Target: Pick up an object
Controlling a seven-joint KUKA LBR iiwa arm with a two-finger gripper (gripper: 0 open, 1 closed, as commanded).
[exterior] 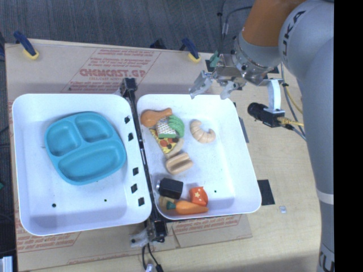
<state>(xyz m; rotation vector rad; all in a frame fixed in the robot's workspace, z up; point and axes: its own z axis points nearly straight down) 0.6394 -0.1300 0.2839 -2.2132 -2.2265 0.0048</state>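
Observation:
My gripper (213,89) hangs over the far rim of the right bin (241,152), fingers spread open with nothing between them. Below it in that bin lie toy foods: a chicken drumstick (154,117), a green and white piece (170,127) on a pizza slice (166,144), a croissant (202,131), a hot dog bun (178,162), a black block (170,187), a red pepper (198,195) and a carrot (190,208). The croissant is the nearest item to the gripper, a little toward the front.
The left bin (28,169) holds a blue divided plate (85,146). A black divider with clips (136,146) runs between the bins. Blue clamps (26,45) pin the cardboard sheet at the bench's far edge.

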